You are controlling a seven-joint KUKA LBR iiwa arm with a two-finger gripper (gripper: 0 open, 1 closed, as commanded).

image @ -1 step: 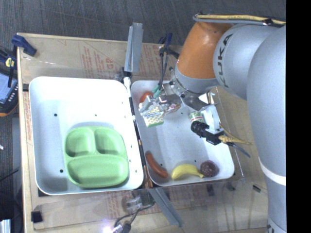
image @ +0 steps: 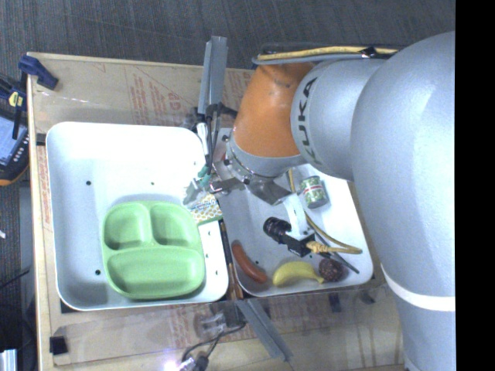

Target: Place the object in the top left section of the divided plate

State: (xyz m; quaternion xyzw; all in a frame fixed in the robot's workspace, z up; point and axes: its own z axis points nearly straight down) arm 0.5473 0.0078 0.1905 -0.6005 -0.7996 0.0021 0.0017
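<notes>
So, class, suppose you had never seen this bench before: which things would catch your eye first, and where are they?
The big grey arm with its orange band dominates the right side, reaching over the right bin. Next comes the green divided plate, low in the left bin. Then the small clutter at the right bin's near edge: a banana, a reddish sausage and a green can.

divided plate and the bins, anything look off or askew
Mostly tidy. The green divided plate lies flat in the left bin, its sections bare. One oddity: a small patterned item sits on the rim between the bins, under the gripper.
</notes>
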